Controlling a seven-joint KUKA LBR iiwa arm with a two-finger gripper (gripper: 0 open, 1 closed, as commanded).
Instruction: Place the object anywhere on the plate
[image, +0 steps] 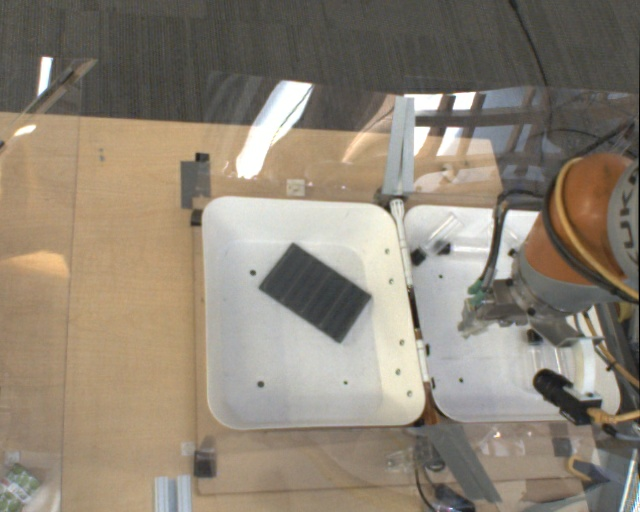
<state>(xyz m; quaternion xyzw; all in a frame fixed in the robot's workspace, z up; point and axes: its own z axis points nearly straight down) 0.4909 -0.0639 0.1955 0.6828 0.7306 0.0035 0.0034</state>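
on the left of the wooden surface (100, 300) sits the left bin (225, 395), and in it, a little far of centre, lies a dark ribbed rectangular plate (316, 291), flat and turned at a slant, with nothing on it. a raised divider (408, 290) separates it from the right bin (450, 385), where a small dark-and-clear piece (437, 240) rests in the far left corner; i cannot tell what it is, nor whether it is the object i am meant to carry. my gripper (478, 310) hangs over the middle of the right bin, under my grey arm and its orange band (590, 225). from this angle i cannot tell how the gripper is set, or whether anything is in it. i judge this to be the pick-up or early carry step, with nothing placed yet. the next move, as i read it, calls for securing the object, then crossing the divider leftward and lowering over the slanted plate.
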